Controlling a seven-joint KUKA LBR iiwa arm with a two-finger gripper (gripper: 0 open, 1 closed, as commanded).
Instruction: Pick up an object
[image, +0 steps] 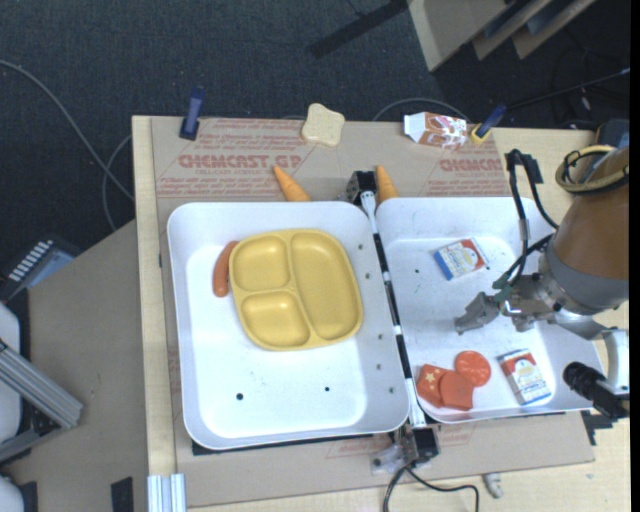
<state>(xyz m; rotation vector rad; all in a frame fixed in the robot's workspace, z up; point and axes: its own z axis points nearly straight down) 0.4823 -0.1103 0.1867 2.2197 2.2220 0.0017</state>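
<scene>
The grey two-finger gripper (478, 315) hovers low over the middle of the right white bin (410, 232); whether it is apart or together cannot be told. The small blue-and-white carton (459, 259) lies just beyond it (toward the far side). Red plastic tomato pieces (458, 380) and a red-and-white carton (525, 376) lie nearer. The yellow three-compartment plastic plate (295, 289) sits in the left white bin (290, 400).

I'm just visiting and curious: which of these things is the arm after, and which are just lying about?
For the job:
gripper
blue-and-white box
red tomato slices
red-and-white box

Lying about:
yellow divided plate
sausage
bread slice
carrot
</scene>
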